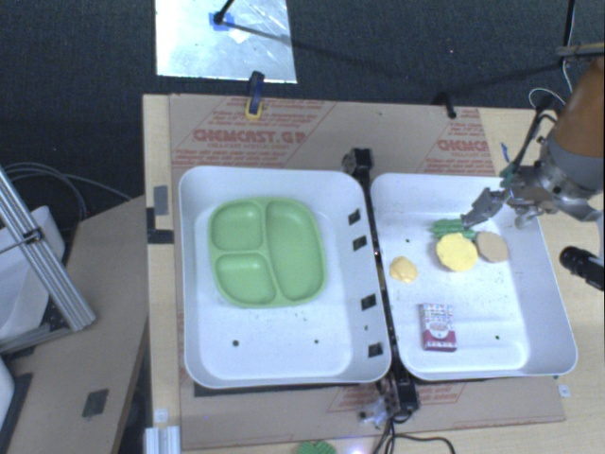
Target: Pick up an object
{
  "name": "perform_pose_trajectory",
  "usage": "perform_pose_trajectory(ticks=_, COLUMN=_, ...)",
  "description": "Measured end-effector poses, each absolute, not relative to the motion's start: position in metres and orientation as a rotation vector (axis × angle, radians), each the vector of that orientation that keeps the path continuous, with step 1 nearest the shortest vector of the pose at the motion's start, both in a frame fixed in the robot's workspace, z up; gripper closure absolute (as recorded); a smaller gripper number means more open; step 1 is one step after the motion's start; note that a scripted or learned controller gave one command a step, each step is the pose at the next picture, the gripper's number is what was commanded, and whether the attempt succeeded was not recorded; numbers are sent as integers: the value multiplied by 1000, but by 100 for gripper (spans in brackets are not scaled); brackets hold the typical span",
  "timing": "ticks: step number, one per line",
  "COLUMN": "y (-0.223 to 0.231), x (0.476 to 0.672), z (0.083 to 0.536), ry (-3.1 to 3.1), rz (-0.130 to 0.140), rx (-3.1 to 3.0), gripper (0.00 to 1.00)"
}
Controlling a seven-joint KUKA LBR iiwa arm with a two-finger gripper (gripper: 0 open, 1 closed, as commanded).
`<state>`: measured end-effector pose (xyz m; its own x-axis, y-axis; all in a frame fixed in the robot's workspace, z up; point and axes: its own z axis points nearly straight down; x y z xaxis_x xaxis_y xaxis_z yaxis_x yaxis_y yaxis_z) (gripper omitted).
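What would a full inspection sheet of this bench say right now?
Surface: two white bins, left bin, right bin, on a brown board.
Job's things: right bin holds yellow round piece, small yellow lump, tan disc, green piece, red-and-white packet.
Clutter: green divided tray in left bin.
Pincer: above right bin's far side, beside green piece.
Cables: grey leads at left.
Surroundings: dark carpet, foil sheet.

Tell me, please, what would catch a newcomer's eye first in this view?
Probably the light green three-compartment plastic tray, alone in the left white bin. Next, the right white bin: the grey gripper hovers above a round yellow piece, near a small red-and-white packet.
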<state>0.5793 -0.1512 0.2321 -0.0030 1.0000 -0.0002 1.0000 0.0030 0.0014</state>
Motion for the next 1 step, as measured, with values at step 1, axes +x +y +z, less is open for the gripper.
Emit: perform_pose_trajectory(ticks=1, y=-153, x=602, z=145, ry=2229, rz=-4, rx=2219, gripper=0)
